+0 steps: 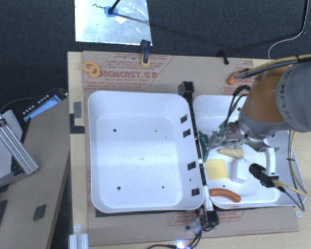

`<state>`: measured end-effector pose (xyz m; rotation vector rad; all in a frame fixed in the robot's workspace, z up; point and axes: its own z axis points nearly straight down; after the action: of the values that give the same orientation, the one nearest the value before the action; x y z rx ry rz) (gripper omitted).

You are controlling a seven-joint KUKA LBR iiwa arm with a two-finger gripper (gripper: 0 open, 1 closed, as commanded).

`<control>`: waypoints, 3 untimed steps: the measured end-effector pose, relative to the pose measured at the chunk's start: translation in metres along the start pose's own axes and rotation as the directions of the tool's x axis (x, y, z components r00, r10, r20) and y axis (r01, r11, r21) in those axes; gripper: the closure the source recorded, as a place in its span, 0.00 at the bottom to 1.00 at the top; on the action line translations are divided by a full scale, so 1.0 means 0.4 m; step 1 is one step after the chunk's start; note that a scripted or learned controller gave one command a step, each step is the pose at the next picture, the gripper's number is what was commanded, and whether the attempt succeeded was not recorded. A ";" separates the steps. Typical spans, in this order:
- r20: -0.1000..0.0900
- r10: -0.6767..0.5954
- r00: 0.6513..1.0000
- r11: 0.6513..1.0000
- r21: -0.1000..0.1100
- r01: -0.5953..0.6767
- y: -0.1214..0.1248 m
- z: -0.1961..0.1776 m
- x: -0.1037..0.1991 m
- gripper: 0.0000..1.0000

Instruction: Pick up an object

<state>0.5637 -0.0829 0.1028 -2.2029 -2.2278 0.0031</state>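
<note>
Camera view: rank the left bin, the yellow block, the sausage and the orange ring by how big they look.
1. Left bin, by far the largest.
2. Yellow block.
3. Sausage, longer than the block but thinner, so those two are close.
4. Orange ring, smallest, though it lies farther from the camera.

Dark carpet floor [31,35], cardboard-topped bench [197,66], shiny metal sheet [113,14]
</note>
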 end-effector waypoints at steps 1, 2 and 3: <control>0.004 0.001 1.000 1.000 -0.021 -0.001 0.106 -0.252 0.090 0.00; 0.003 0.001 1.000 1.000 -0.020 -0.001 0.185 -0.433 0.221 0.00; 0.005 0.002 1.000 1.000 -0.014 -0.001 0.181 -0.448 0.211 1.00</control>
<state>0.6364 0.0014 0.2820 -2.2140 -2.2356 -0.0065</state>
